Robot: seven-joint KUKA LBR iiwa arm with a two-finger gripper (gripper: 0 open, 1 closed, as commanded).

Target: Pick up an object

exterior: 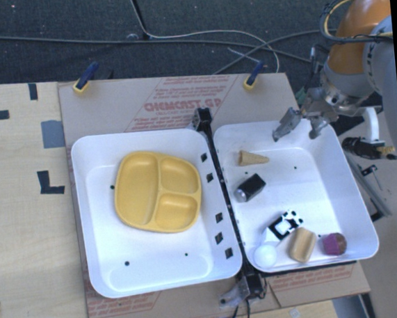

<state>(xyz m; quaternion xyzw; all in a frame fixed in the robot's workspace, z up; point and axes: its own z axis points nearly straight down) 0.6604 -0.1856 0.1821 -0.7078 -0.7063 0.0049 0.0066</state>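
Note:
My gripper point(299, 127) hangs over the back edge of the right bin point(338, 159), open, with nothing between its two grey fingers. Below and left of it a tan wedge point(252, 159) lies in the bin. A small black block point(250, 187) sits nearer the bin's middle. Along the front wall lie a black-and-white toy point(284, 225), a white ball point(266, 255), a tan cylinder point(302, 244) and a purple ball point(333, 244).
The left bin point(98, 199) holds a yellow divided plate point(157, 191). A black divider strip point(219, 188) runs between the bins. Cables cross the dark floor behind the bench. Two blue-yellow clamps point(86, 77) point(254, 74) hold the cardboard's back edge.

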